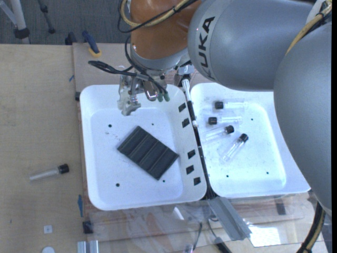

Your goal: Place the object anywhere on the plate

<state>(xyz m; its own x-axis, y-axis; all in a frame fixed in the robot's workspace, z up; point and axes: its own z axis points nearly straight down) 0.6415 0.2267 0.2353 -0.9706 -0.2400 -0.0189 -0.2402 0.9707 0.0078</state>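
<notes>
On the surface we count one capped tube lying outside the bins, one dark ribbed plate in the left bin, and four capped tubes in the right bin. The tool hangs at the plate's 11 o'clock; those four tubes lie toward its 4 o'clock, well apart, and we cannot tell its opening.

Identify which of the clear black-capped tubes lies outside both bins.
The tube on the bare bench left of the left bin, cap pointing right. The other four tubes lie together in the right bin.
</notes>
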